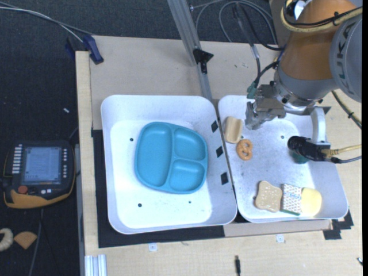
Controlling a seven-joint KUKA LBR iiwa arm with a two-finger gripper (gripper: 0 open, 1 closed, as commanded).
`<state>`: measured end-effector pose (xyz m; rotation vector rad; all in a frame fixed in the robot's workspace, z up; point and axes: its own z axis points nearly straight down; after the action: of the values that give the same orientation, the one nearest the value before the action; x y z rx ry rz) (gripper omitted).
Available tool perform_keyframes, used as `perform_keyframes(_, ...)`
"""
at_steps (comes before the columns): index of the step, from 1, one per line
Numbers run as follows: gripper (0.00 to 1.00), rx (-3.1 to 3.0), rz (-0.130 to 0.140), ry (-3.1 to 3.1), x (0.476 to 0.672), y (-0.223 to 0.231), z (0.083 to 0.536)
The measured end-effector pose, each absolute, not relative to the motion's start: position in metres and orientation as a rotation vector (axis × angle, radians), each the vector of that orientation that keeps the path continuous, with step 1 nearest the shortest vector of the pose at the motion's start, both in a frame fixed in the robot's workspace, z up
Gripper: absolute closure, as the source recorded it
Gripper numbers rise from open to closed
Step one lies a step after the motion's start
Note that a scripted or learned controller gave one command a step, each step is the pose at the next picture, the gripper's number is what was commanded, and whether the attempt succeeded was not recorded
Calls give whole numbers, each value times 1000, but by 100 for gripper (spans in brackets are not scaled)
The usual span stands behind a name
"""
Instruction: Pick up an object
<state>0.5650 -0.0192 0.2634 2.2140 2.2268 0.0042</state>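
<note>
My gripper (255,121) hangs over the upper left part of the right bin (322,180), with nothing seen between its fingers. Just left of it a tan bread-like piece (232,129) leans on the bin's left wall. A small brown pretzel (244,149) lies below the gripper. Along the bin's near edge sit a beige cracker (268,196), a green-and-white patterned square (291,199) and a pale yellow round piece (311,201).
The left bin (123,211) holds a blue divided plate (171,157). A metal pole (187,25) slants down to the gap between the bins. A handheld control unit (39,171) lies off the bench at left.
</note>
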Motion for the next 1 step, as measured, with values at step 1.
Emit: perform_keyframes(1,100,2216,3,2227,603,20,246)
